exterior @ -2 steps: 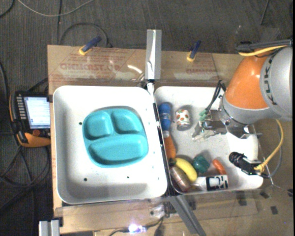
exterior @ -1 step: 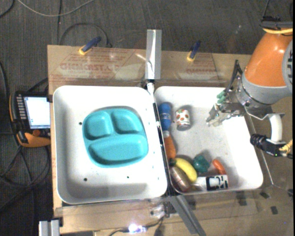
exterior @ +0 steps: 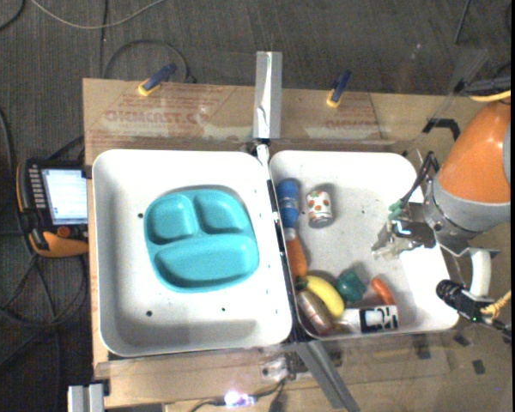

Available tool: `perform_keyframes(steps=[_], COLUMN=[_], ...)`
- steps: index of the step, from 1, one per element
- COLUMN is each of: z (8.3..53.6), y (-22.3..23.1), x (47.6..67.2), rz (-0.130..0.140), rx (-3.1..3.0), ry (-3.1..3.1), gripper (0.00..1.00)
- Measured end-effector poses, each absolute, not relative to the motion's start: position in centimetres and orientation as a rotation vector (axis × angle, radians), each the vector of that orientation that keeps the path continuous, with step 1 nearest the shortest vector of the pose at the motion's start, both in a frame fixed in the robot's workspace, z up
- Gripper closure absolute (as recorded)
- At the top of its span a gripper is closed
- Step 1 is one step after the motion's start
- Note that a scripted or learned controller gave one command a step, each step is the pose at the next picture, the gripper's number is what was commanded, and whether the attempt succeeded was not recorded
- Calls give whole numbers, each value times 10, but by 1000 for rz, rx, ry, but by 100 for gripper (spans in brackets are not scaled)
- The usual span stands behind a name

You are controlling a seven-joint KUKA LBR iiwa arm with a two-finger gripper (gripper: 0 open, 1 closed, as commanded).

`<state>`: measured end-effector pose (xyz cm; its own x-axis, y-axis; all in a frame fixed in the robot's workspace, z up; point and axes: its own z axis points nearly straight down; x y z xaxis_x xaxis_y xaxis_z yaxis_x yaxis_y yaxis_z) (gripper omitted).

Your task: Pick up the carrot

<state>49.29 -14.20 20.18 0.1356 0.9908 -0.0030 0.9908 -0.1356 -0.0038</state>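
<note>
The carrot (exterior: 297,257) is a short orange piece lying along the left wall of the right bin (exterior: 360,166), just below a blue bottle (exterior: 287,200). My gripper (exterior: 396,234) hangs over the right side of that bin, well to the right of the carrot and apart from it. It has nothing in it that I can make out. The grey arm with its orange band (exterior: 481,166) comes in from the right edge.
A small patterned can (exterior: 319,206) stands near the bottle. A yellow banana (exterior: 324,294), a brown item (exterior: 312,312), a teal object (exterior: 350,285), a small orange-red piece (exterior: 381,289) and a black-and-white item (exterior: 373,318) crowd the bin's front. The left bin (exterior: 120,299) holds a teal divided tray (exterior: 202,236).
</note>
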Motion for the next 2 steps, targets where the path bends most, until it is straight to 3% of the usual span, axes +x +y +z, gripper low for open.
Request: perform_keyframes(steps=[2], z=[192], y=[-167], x=[483], rz=[8], rx=[-2828], ry=[-1363], gripper=[100])
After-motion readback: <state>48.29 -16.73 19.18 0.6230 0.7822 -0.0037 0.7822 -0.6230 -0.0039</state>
